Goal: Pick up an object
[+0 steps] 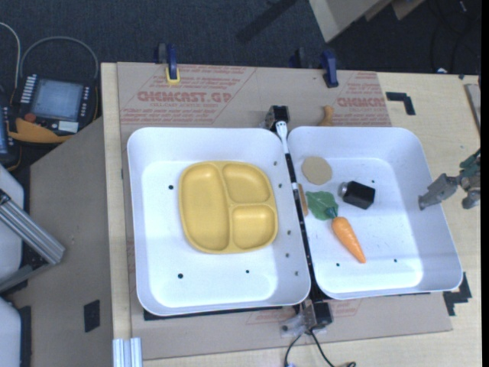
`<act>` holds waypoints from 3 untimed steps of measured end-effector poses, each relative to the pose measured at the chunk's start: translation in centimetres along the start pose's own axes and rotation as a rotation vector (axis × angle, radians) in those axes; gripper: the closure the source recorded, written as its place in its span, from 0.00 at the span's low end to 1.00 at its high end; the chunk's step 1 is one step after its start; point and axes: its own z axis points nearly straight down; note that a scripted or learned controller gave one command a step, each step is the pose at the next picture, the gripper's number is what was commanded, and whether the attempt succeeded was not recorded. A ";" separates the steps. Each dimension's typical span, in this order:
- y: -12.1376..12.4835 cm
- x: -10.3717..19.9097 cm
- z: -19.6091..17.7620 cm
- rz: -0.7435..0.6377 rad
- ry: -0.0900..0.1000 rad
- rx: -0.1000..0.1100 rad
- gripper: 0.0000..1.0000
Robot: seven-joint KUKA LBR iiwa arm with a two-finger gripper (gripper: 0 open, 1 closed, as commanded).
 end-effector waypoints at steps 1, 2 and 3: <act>0.2 0.0 -0.5 -0.003 -0.003 -0.009 0.00; 0.8 0.9 4.6 -0.004 0.001 -0.004 0.00; 0.0 0.9 10.7 -0.002 0.001 -0.002 0.00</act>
